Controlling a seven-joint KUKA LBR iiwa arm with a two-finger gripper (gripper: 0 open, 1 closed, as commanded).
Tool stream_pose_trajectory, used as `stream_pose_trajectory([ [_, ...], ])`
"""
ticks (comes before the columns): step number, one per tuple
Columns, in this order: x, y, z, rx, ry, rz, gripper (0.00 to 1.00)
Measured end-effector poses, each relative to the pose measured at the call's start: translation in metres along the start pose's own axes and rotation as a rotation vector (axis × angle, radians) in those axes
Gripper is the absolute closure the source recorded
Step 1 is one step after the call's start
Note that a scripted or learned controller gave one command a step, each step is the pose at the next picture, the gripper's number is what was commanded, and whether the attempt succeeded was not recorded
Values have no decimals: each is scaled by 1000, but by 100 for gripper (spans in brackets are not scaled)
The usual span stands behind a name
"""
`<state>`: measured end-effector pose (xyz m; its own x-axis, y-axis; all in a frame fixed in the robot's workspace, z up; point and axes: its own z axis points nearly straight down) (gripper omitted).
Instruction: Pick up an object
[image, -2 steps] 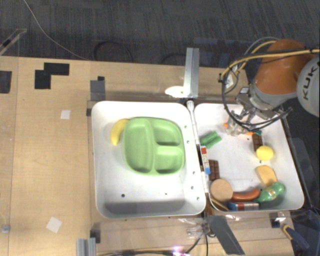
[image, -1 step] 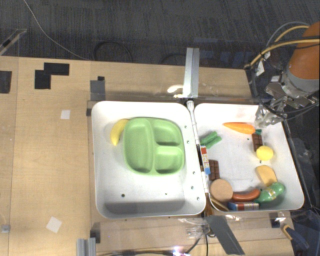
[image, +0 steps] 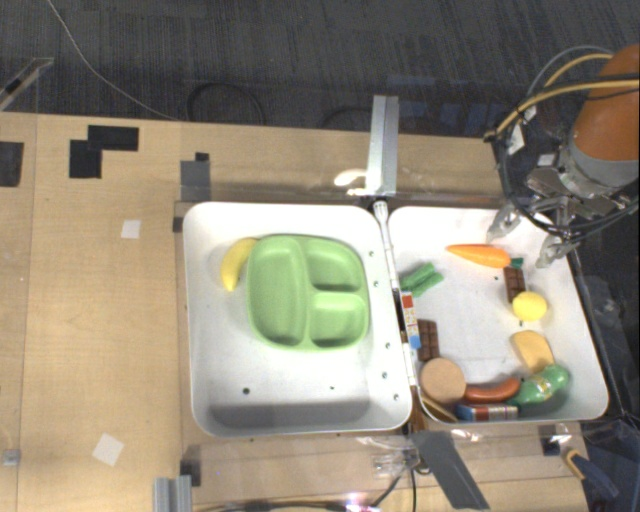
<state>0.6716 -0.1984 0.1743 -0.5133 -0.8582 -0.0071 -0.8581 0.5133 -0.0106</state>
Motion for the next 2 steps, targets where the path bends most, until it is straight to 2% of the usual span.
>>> stream_pose_trajectory([
  [1, 17, 22, 80, 6, 0, -11, 0],
  [2, 51, 72, 84, -1, 2, 14, 0],
])
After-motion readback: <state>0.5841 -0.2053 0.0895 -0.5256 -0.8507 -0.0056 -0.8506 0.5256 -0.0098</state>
